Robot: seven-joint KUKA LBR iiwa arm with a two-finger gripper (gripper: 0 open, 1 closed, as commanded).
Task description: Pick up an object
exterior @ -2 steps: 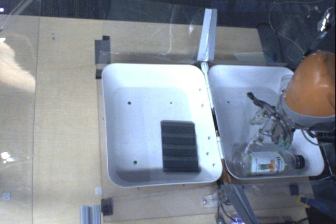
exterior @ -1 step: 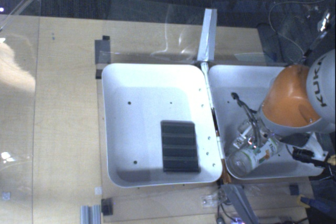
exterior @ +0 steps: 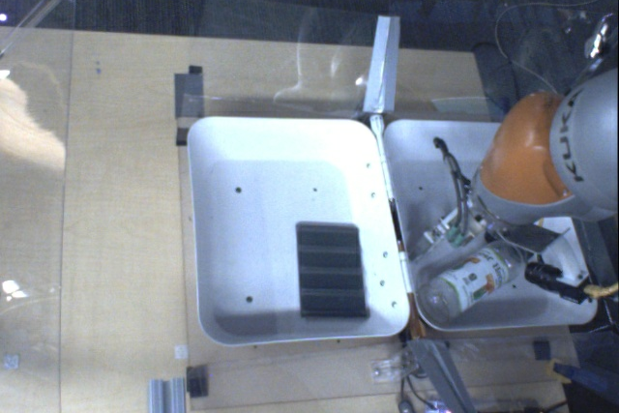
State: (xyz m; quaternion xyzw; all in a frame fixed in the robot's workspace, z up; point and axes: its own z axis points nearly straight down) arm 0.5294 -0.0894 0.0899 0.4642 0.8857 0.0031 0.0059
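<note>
Lying on its side by the near wall of the right bin (exterior: 426, 142), a bottle (exterior: 471, 280) with a green-and-white label runs its long axis from lower left to upper right, cap end hard to make out; the gripper (exterior: 456, 229) sits just above it, mostly hidden under the orange-banded arm (exterior: 527, 160), so its opening cannot be told; a black ribbed block (exterior: 331, 270) rests in the left bin (exterior: 208, 208).
</note>
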